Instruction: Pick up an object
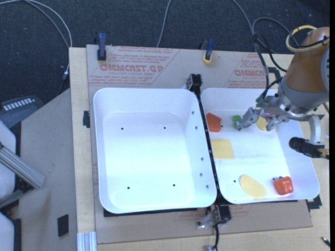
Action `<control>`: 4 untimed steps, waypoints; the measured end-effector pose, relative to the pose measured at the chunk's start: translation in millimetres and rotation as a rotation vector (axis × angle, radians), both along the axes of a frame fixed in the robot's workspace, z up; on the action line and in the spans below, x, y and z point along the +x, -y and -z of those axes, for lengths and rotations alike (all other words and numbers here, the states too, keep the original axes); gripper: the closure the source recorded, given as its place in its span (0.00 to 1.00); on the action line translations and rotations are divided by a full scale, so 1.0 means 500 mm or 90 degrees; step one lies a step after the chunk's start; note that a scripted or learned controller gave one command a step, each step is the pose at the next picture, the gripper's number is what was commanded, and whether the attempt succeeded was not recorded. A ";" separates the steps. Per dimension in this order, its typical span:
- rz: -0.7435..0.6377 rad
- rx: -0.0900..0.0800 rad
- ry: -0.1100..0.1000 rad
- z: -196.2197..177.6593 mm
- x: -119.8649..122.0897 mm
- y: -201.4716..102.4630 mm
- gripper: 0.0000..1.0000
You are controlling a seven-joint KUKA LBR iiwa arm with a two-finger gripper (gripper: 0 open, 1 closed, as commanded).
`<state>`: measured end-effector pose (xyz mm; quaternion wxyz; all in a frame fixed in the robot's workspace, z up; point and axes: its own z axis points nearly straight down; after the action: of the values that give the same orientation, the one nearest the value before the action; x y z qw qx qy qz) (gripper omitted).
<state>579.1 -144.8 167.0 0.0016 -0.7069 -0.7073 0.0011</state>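
My gripper (260, 121) is low over the back of the right bin (301, 163), and it stands open. A small yellow piece (261, 125) shows between its fingers (249, 118), and I cannot tell whether they touch it. A green piece (238, 122) lies just left of the left finger. Further left, by the bin's wall, is an orange-red block (213, 122). A flat yellow square (223, 149) lies nearer the front. A yellow oval (253, 186) and a red-orange pepper (283, 185) lie at the bin's front.
The left bin (104, 140) sits beside the right one, the two meeting at a black divider (204, 140). A black part of the arm (306, 146) hangs over the right bin's right rim. Cables run behind the bench.
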 end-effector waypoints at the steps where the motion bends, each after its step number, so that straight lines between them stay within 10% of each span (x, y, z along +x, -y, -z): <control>1: 0.000 0.000 0.000 0.086 -0.011 0.000 0.00; 2: 0.000 0.000 0.001 0.168 -0.012 -0.001 0.00; 3: 0.000 -0.001 0.003 0.143 -0.010 0.000 1.00; 4: 0.000 -0.001 0.006 0.020 -0.001 -0.011 1.00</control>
<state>578.7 -139.3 157.1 -0.0024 -0.7068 -0.7074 -0.0018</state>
